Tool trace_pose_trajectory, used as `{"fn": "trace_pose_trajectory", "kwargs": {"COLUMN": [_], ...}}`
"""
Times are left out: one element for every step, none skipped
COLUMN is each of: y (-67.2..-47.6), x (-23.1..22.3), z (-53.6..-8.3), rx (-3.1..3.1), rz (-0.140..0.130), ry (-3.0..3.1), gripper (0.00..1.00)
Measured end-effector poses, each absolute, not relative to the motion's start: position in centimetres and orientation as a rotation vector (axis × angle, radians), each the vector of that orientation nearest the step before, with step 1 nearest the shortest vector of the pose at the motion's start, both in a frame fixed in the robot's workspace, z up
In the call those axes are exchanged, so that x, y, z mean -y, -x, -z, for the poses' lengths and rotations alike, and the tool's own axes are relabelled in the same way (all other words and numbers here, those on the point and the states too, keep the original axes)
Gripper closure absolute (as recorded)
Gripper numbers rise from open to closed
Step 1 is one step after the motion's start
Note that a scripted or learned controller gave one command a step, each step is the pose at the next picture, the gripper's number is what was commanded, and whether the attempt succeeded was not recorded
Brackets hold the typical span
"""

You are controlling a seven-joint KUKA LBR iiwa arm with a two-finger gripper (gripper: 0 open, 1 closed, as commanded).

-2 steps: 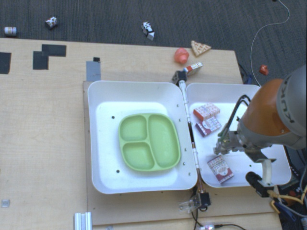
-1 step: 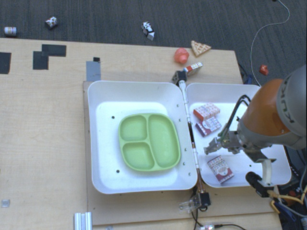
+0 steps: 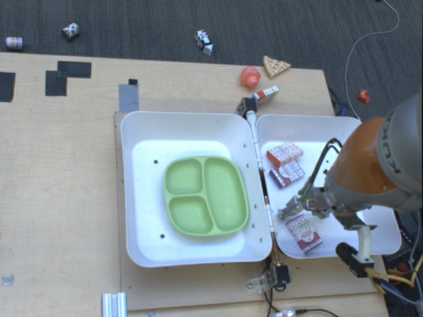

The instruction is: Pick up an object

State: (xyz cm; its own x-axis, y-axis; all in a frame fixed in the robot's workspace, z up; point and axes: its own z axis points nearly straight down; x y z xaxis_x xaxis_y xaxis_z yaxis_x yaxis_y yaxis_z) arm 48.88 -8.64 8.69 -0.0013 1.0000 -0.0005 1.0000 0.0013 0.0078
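Note:
Three small red-and-white packets lie in the right bin point(image 3: 291, 246). One packet point(image 3: 285, 154) is at the bin's back left, a second packet point(image 3: 288, 173) lies just in front of it, and a third packet point(image 3: 304, 233) rests near the front left. My gripper point(image 3: 297, 207) hangs low over the bin's left side, between the second and third packets and just above the third. The grey arm with its orange band point(image 3: 360, 167) covers the right part of this bin.
The left bin point(image 3: 142, 197) holds a green divided plate point(image 3: 205, 195). Behind the bins on the bench lie a red ball point(image 3: 250, 76), a pizza-slice toy point(image 3: 276, 65) and a small marker-like piece point(image 3: 267, 94). A black cable point(image 3: 322, 160) loops beside the wrist.

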Motion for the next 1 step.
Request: {"fn": "trace_pose_trajectory", "kwargs": {"y": [-49.11], "x": [8.61], "z": [-9.83], "rx": [-2.218], "rz": [-0.015], "ry": [-2.21], "gripper": [1.0]}}
